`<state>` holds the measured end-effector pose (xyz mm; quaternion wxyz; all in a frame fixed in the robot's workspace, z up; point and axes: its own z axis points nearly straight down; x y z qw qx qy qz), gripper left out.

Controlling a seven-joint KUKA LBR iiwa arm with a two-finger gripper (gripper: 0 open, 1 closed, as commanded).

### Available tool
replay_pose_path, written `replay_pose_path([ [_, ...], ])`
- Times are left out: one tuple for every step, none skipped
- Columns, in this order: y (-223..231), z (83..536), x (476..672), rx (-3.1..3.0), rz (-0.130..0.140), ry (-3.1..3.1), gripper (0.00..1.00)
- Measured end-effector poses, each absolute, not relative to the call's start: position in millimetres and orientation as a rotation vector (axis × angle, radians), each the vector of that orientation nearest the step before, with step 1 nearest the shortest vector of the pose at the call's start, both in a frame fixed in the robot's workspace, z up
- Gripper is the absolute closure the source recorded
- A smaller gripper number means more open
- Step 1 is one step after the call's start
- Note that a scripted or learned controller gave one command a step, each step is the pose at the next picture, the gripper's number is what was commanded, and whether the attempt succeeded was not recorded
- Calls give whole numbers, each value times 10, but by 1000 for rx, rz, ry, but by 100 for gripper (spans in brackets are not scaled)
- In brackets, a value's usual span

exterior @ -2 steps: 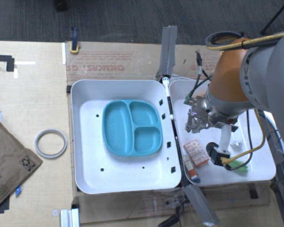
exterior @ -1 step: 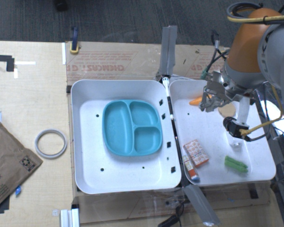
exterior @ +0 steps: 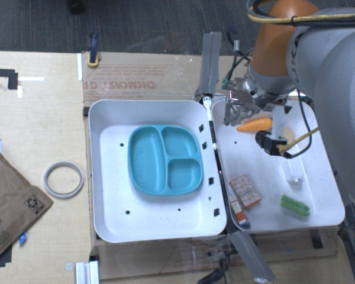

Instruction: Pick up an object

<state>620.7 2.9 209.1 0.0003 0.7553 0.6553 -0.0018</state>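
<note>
Two white bins, left (exterior: 100, 158) and right (exterior: 319, 212). Turquoise divided plate (exterior: 165, 158) in the left one. In the right: orange carrot (exterior: 254, 124), green block (exterior: 295, 205), small box (exterior: 245, 191) patterned in red and cream, with a blue-and-red tip at its near end. Grey arm (exterior: 337, 70) with an orange band (exterior: 281, 31), black and yellow cables. Pale wood bench (exterior: 35, 117) marked with black and white tape; grey-white tape ring (exterior: 64, 178); brown cardboard with red print (exterior: 142, 78); brown paper bag (exterior: 9, 203) with black lettering.
</note>
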Motion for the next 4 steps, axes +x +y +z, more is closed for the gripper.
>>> replay_pose_path([
  [-176, 2524, 5437, 2698, -9, 1612, 100],
  [593, 2117, 5627, 2737, -10, 1545, 100],
  [-13, 2739, 6172, 2497, -5, 1905, 100],
  [-601, 2672, 5879, 2354, -6, 2081, 100],
])
